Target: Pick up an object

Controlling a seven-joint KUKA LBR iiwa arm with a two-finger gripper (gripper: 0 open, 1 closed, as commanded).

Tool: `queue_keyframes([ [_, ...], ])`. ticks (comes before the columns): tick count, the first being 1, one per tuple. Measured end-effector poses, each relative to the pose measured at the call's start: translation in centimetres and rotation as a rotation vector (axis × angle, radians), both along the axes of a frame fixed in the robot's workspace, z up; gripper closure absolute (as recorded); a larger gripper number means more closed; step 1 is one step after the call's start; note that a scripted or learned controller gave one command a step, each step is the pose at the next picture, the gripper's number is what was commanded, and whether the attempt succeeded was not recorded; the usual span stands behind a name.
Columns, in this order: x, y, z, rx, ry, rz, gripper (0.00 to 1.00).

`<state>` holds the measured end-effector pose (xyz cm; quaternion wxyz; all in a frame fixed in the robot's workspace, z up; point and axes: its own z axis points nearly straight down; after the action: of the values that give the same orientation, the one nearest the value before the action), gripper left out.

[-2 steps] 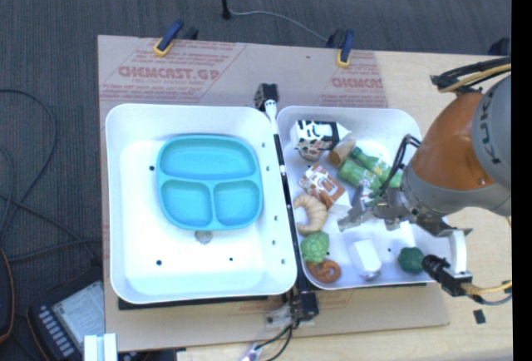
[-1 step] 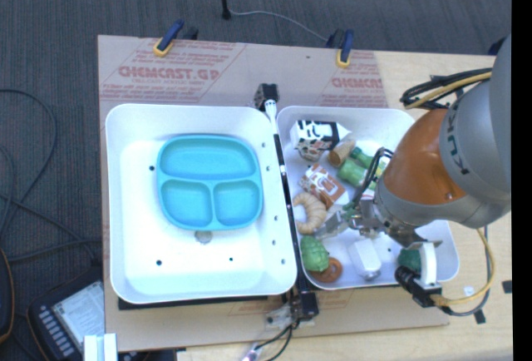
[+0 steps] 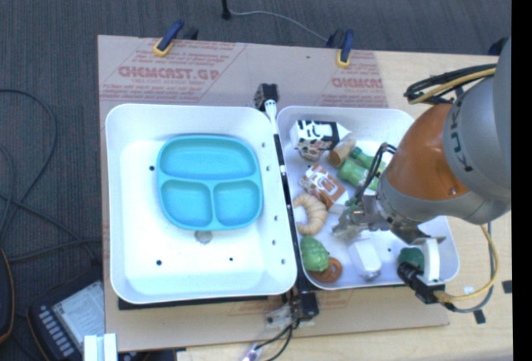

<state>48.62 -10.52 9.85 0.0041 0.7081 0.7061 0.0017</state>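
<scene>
Gripper [image 3: 359, 218] hovered low in right bin [image 3: 432, 122] at lower right, near croissant [image 3: 311, 212]; finger state unclear, nothing visibly grasped; pickup not done.

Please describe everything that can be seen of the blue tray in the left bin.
The blue tray is light blue, looks like smooth plastic, and has rounded corners. It has three compartments: one wide at the far side, two smaller at the near side. It lies flat, open side up, on the floor of the left bin, near its middle. A small grey object lies at its near edge.
</scene>
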Motion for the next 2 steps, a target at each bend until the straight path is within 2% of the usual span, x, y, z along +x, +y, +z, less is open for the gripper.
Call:
queue_keyframes([
  [1, -0.04, -0.01, -0.07, 0.0, 0.001, 0.0, 0.0],
  [2, -0.04, -0.01, 0.86, 0.0, 0.002, 0.0, 1.0],
])
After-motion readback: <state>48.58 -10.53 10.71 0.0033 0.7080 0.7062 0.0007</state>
